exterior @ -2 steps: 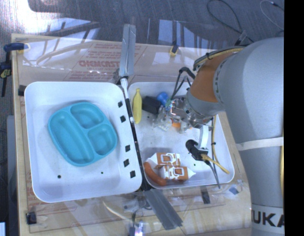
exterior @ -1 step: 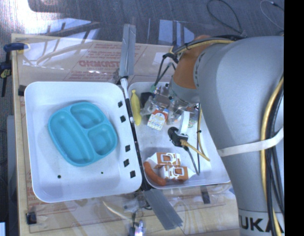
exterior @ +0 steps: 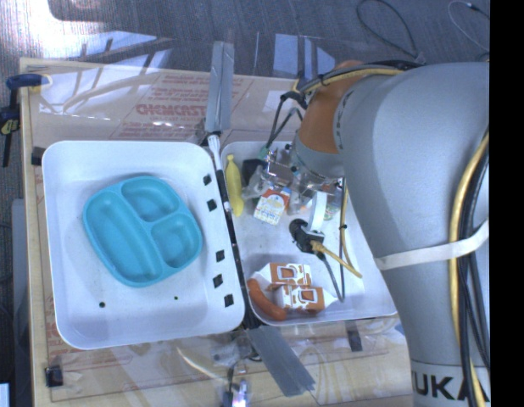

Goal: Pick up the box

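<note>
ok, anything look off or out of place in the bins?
Nothing spilled or damaged. The right bin is cluttered: banana against the divider, a small carton under the claw, two boxes tilted on a sausage-like item. The blue tray lies flat.

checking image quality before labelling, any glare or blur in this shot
Camera view: sunlight washes out the floor at the top left and streaks glare across the bench sheet; the left bin is evenly lit with the blue tray crisp; the right bin is shadowed by the arm, and the box looks soft and small.

grey arm [exterior: 415,168] bent low, end effector [exterior: 283,181] down
</note>
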